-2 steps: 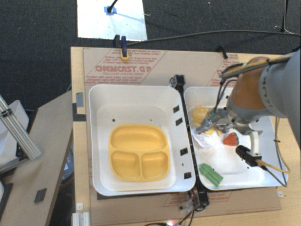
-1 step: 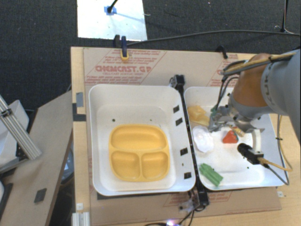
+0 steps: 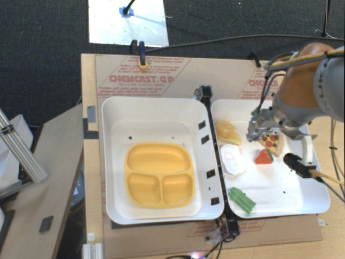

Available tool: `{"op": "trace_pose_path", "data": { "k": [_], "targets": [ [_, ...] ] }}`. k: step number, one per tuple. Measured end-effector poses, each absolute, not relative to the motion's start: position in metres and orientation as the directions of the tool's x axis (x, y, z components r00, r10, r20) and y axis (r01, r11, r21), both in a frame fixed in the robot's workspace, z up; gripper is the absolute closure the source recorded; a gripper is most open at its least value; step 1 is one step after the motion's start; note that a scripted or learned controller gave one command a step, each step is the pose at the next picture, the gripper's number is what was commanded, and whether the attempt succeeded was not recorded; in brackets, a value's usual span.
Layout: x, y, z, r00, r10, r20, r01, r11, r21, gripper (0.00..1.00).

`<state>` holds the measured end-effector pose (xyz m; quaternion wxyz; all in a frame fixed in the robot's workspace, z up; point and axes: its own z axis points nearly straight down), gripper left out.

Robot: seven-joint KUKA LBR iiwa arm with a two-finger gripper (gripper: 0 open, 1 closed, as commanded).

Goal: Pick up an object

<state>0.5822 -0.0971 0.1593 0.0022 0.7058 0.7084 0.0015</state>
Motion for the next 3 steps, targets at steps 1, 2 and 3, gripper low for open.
{"op": "trace_pose_path", "data": {
  "k": [1, 2, 3],
  "targets": [
    [0.586, -0.097, 0.222, -0.004, 1.0, -0.001, 1.0, 0.004, 0.006, 1.0],
    [0.588, -0.097, 0.275, -0.005, 1.0, -0.001, 1.0, 0.005, 0.005, 1.0],
    [0.594, -0.045, 0.257, -0.009, 1.0, 0.002, 1.0, 0.009, -0.002, 1.0]
  ]
}}
